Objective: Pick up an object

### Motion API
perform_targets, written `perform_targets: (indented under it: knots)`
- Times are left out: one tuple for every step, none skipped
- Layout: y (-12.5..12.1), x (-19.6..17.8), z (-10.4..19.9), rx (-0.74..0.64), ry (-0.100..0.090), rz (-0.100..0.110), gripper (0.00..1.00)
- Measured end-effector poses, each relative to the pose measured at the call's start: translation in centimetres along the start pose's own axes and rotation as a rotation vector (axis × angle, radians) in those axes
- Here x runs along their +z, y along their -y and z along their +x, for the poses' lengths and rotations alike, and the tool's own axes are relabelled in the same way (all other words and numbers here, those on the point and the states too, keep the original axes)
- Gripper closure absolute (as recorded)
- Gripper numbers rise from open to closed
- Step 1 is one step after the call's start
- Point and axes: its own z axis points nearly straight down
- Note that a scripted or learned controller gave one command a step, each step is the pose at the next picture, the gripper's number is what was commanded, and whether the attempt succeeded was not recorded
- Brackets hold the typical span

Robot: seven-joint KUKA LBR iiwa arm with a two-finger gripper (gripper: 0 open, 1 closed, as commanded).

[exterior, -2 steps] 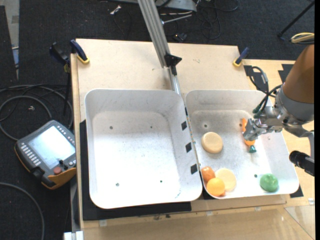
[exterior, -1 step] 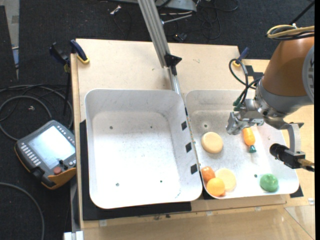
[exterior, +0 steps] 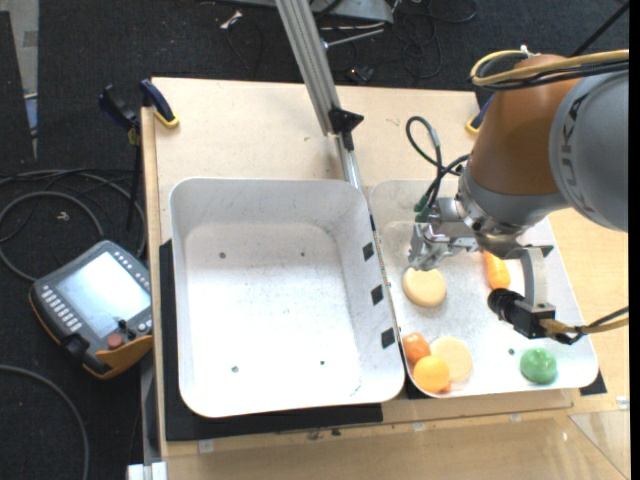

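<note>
where the arm's bulk (exterior: pixel 540 128) overhangs the right bin (exterior: pixel 570 298), you cannot tell the gripper's (exterior: pixel 432 253) state; it hangs just above the cream piece (exterior: pixel 425 287).

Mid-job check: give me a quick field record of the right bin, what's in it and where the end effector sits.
end effector: low in the right bin, just above the cream piece
cream piece: mid-bin, near left wall
orange ball: front left corner
pale disc: touching the orange ball
green ball: front right
orange piece: partly behind the arm
held: nothing visibly gripped
</note>
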Motion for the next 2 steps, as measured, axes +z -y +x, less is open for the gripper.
perform_targets:
  knots:
    - [-1.8, 0.4, 6.0, 0.000, 0.001, -0.002, 1.00]
    - [-2.5, 1.4, 10.8, 0.001, 0.002, -0.001, 1.00]
